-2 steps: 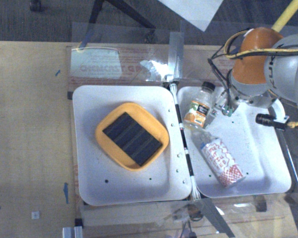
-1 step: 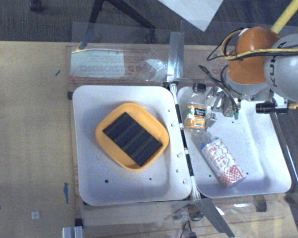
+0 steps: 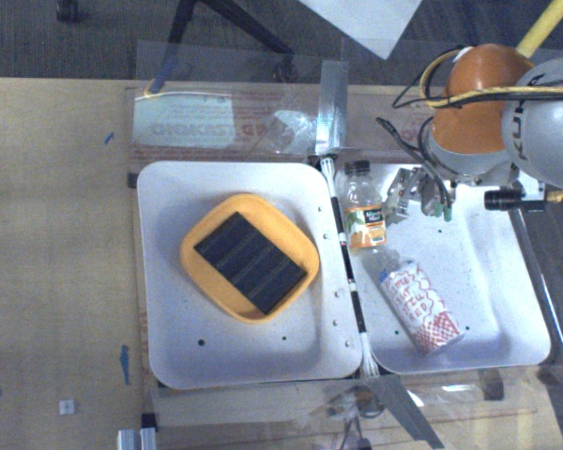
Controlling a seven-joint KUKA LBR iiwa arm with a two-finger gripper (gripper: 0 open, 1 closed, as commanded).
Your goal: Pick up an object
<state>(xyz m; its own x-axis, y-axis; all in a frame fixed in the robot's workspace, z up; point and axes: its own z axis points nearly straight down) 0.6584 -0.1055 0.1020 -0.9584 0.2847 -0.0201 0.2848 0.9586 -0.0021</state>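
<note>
A small clear bottle (image 3: 364,208) with an orange label lies at the left wall of the right bin (image 3: 493,279), cap toward the back. A red and white patterned packet (image 3: 418,305) lies in front of it, slanting toward the bin's front right. In the left bin (image 3: 169,326) rests a yellow dish with a dark ribbed inset (image 3: 249,267). My gripper (image 3: 415,198) hangs over the back of the right bin, just right of the bottle, below the orange band (image 3: 479,97). Nothing shows between its fingers.
A clear plastic bag (image 3: 220,122) lies on the bench behind the left bin. A metal divider (image 3: 332,111) stands behind the gap between the bins. Cables loop around the wrist. The right bin's right half is bare white floor.
</note>
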